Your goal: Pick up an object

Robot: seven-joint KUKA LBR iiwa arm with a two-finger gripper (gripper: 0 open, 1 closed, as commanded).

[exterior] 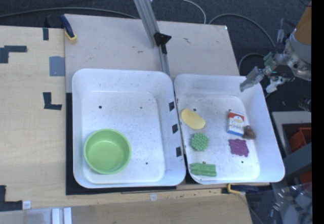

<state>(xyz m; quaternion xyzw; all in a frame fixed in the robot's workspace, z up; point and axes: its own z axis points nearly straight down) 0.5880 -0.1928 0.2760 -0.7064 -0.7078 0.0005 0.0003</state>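
Observation:
The right bin (266, 117) holds several small items: a yellow oval piece (193, 119), a round bumpy green piece (199, 141), a green oblong piece (203, 169), a purple piece (238, 146), a small white box with red and blue print (235, 123) and a small brown lump (248, 132) touching that box. A green bowl (107, 151) sits upright in the left bin (121, 79), at its front left. My gripper (257, 78) hangs over the right bin's far right corner, above and apart from all the items, with nothing seen in it.
A slanted metal pole (147, 10) runs from the top of the view down to the gap between the bins. Cables lie on the dark floor behind the bench. A blue and yellow clamp (68, 28) sits at the board's far left corner.

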